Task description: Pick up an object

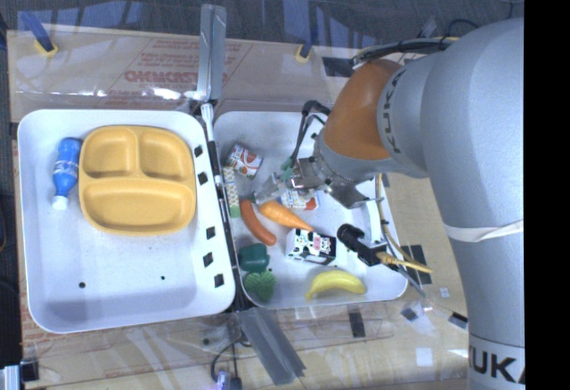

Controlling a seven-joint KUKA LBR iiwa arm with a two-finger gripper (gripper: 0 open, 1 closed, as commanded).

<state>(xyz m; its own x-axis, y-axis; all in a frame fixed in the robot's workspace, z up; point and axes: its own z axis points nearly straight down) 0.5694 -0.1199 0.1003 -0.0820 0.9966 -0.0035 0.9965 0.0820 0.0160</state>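
My gripper (270, 196) is low in the right bin (267, 123), near its middle, reaching in from the right under the orange wrist band. Its tip sits just above an orange carrot (287, 216) and beside a reddish sausage (256, 222). A small red-and-white carton (300, 199) lies partly hidden under the gripper body. No object shows clearly in its grasp.
The right bin also holds a small printed can (245, 161), a cow-patterned carton (310, 244), a banana (336, 283), a green pepper (252, 256) and broccoli (261, 285). In the left bin (107, 299) lie a yellow divided plate (138, 179) and a blue bottle (65, 170).
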